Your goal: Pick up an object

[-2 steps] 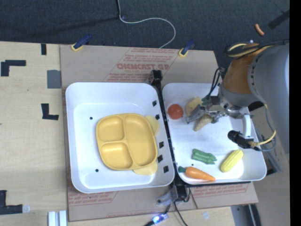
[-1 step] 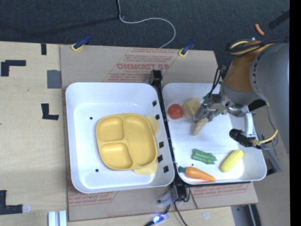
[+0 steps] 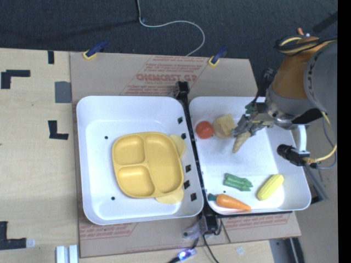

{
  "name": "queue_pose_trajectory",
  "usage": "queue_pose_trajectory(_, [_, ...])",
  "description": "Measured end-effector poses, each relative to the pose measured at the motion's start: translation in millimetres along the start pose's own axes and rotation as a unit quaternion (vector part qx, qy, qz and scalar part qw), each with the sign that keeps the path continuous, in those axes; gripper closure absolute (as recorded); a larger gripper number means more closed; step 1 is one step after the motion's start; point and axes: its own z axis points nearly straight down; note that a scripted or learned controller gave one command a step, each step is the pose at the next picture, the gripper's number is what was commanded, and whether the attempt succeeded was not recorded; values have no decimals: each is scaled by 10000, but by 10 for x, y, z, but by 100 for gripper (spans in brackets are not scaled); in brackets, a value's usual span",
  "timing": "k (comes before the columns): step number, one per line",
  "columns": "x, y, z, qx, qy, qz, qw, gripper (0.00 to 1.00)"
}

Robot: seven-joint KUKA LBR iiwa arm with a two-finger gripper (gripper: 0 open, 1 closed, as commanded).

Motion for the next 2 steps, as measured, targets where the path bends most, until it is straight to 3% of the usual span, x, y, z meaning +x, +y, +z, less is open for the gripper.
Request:
queue_pose_trajectory(1, [51, -13, -618, -4, -1, -11, 10000, 100])
queue_pose_trajectory(2, [58, -6, -838, 8, 2, -9, 10000, 100])
